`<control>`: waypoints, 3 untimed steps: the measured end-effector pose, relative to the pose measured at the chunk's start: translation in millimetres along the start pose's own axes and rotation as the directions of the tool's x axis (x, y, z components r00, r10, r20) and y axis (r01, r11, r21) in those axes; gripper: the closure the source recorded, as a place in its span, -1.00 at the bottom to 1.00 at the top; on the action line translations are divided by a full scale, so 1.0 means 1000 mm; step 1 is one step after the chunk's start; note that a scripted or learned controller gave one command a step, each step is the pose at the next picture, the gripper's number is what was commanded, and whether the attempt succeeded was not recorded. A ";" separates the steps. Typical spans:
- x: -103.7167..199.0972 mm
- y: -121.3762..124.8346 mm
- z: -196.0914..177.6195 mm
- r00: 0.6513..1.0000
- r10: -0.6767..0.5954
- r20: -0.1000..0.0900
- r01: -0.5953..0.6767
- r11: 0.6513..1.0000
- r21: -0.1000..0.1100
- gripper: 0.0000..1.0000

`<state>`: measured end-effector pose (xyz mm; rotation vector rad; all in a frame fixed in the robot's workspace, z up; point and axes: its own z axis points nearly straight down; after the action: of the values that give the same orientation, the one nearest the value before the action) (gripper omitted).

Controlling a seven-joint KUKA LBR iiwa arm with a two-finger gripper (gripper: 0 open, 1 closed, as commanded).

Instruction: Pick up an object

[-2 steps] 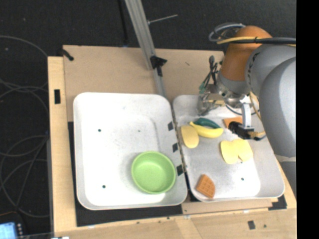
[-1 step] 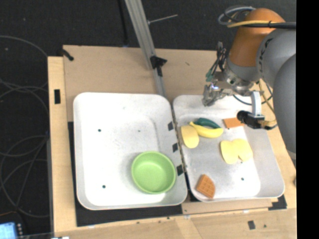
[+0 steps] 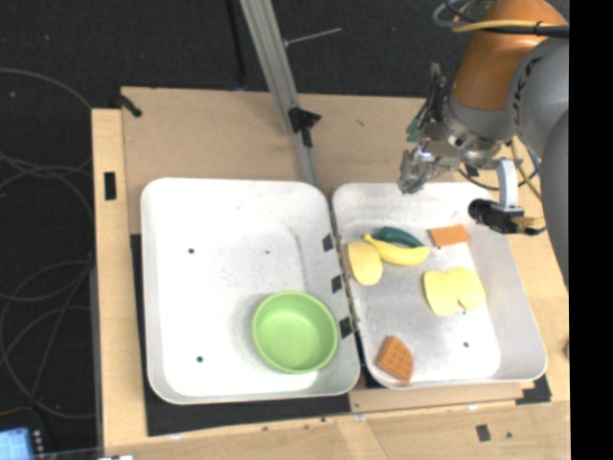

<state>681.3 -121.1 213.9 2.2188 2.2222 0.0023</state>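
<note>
While the bench [image 3: 220,137] carries two shallow white bins side by side, the arm [image 3: 503,56] hangs above the far edge of the right bin [image 3: 517,353], its orange band over the wrist. The left bin [image 3: 220,228] holds a green bowl [image 3: 295,331] near its front right corner. All the other candidates for picking sit in the right bin, spread out loosely — probably so that each can be reached alone.

Largest of these is a pale yellow chunk [image 3: 452,290] at mid-bin, then a yellow banana [image 3: 397,253] lying across a dark green piece [image 3: 395,236], with a pale yellow oval [image 3: 364,263] touching the banana's left end. An orange block [image 3: 448,236] lies just right of the banana, and a waffle-like brown piece [image 3: 395,357] rests near the front rim.

The gripper [image 3: 418,172] points down over the bin's back rim, apart from every object and carrying nothing visible; whether its claw is wide or narrow I cannot tell — it is too small and dark.
</note>
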 end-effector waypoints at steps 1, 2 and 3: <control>0.051 -0.030 -0.008 1.000 -0.005 -0.001 0.005 1.000 0.002 1.00; 0.096 -0.051 -0.022 1.000 -0.006 -0.003 0.006 1.000 0.001 1.00; 0.148 -0.078 -0.031 1.000 -0.007 -0.003 0.007 1.000 0.002 1.00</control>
<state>602.5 26.7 244.6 2.2136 2.2326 0.0026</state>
